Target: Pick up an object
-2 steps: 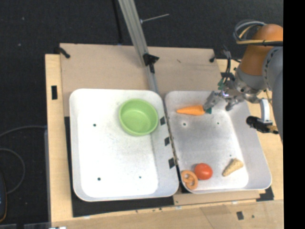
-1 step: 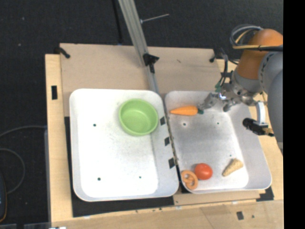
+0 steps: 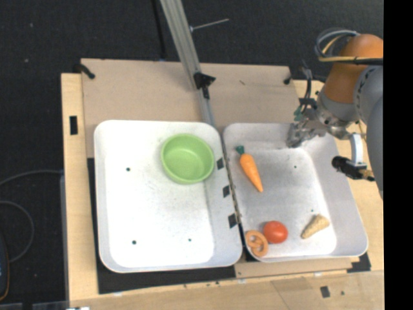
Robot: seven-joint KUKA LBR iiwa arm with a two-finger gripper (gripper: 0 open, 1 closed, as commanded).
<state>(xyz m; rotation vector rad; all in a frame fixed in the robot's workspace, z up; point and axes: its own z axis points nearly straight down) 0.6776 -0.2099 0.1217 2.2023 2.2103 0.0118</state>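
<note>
In the right bin [image 3: 326, 186] lie an orange carrot [image 3: 250, 170] near its upper left, a red tomato [image 3: 275, 232] and a pretzel-like brown piece [image 3: 257, 243] at the front left, and a beige wedge [image 3: 315, 226] at the front right. My gripper [image 3: 298, 134] hangs over the bin's back edge, well right of the carrot, with nothing seen in it. Its fingers are too small and dark to read. A green bowl [image 3: 188, 158] sits in the left bin [image 3: 129, 212] at the upper right.
A metal pole [image 3: 184, 44] slants from the top down to the gap between the bins. The grey arm with its orange band [image 3: 352, 70] fills the upper right. The bench edge [image 3: 74, 173] frames the bins.
</note>
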